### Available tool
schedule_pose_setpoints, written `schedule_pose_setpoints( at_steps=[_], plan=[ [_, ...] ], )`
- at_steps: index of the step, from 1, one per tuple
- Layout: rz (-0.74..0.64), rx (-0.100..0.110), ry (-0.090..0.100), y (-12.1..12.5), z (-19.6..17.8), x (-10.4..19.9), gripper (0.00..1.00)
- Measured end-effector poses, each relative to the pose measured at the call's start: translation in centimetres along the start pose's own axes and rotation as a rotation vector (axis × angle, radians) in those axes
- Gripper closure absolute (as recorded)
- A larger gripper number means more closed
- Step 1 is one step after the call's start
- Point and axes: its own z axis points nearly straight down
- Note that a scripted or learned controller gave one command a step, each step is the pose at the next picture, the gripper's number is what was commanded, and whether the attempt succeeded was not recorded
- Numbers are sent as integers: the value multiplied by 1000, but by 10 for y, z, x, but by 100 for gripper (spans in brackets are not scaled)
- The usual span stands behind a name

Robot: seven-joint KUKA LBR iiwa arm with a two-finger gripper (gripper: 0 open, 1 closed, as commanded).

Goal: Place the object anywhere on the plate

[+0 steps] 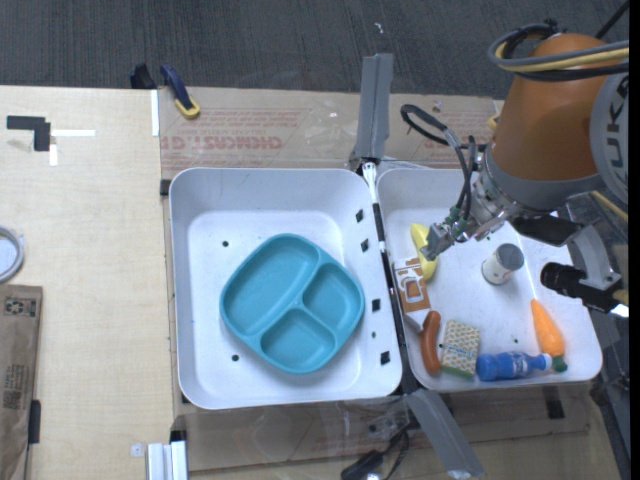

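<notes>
A pale wooden worktop [80, 268] carried two shallow white bins side by side, with a sheet of brown cardboard [270, 128] printed in red lettering lying behind them and dark grey carpet [250, 18] beyond. The left bin [190, 218] held a blue plate [291, 303] with three compartments, set at a tilt near its middle. The right bin [520, 298] held the loose things: a yellow banana-like piece [424, 243] near its left wall, a small brown-and-white carton [411, 286] just below it, a sausage [431, 340], a patterned packet [460, 348], a blue bottle [512, 365] lying on its side, a carrot [546, 328] and a small grey cylinder [502, 263]. The grey arm with its orange band [550, 108] reached in from the right, and its claw [447, 232] hung over the right bin's upper left part, just beside the yellow piece; whether its fingers were spread or closed, or gripped anything, could not be told. On the worktop's far left lay a roll of tape [6, 256] and a brown paper bag [18, 363]; a blue-and-yellow clamp [178, 92] sat at the back edge.
</notes>
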Motion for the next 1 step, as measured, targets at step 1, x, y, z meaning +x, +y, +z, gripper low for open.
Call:
schedule_pose_setpoints(
  at_steps=[1],
  plan=[
    [26,2,1,-25,65,65,100]
  ],
)
